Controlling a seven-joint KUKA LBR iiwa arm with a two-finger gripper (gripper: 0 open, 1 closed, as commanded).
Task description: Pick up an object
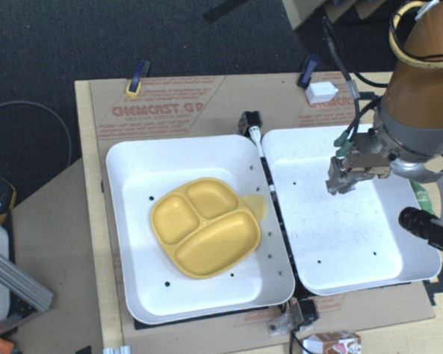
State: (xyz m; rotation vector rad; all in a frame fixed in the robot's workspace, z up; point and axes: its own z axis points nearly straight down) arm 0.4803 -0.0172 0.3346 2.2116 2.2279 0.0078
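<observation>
- We see the arm reaching in from the right, its grey body and orange band high over the far right corner of the bench.
- Its wrist bends down and to the left, so the claw hangs over the right bin, near that bin's far side.
- The claw points downward and sits above bare white floor — nothing lies under or between its tips.
- From this slant we cannot tell whether the claw is spread or pressed together; its dark tips blur into one lump.
- The yellow plate, a divided one with three compartments, lies flat in the left bin, roughly at its middle and turned at an angle.
- Plate and claw are well apart — the wall between the two bins runs between them.
- A small yellow scrap peeks out at the plate's right edge, touching it.
</observation>
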